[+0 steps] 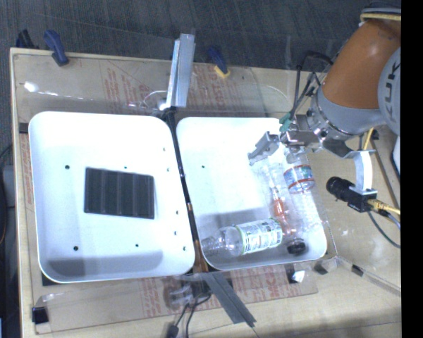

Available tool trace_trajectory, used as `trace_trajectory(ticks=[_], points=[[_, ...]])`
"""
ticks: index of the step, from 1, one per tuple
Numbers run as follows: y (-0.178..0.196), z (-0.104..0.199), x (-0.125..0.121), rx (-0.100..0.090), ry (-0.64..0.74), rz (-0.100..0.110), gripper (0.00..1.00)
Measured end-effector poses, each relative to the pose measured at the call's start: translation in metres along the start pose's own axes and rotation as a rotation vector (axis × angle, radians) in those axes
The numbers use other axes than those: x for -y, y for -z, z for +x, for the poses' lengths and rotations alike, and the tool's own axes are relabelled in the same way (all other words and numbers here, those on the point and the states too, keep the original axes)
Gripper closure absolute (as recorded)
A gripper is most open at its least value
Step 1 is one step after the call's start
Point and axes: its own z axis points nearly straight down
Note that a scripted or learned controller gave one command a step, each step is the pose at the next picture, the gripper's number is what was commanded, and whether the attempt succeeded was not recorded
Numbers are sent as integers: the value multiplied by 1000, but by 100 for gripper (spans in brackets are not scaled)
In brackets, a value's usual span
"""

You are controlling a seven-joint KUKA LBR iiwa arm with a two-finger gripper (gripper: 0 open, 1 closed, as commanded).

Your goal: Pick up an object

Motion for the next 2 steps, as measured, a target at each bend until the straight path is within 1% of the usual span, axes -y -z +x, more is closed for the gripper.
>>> trace_trajectory(ticks=[1,2], points=[[-52,-25,-44,1,38,0,0],[-80,-43,-50,-1,83,0,0]])
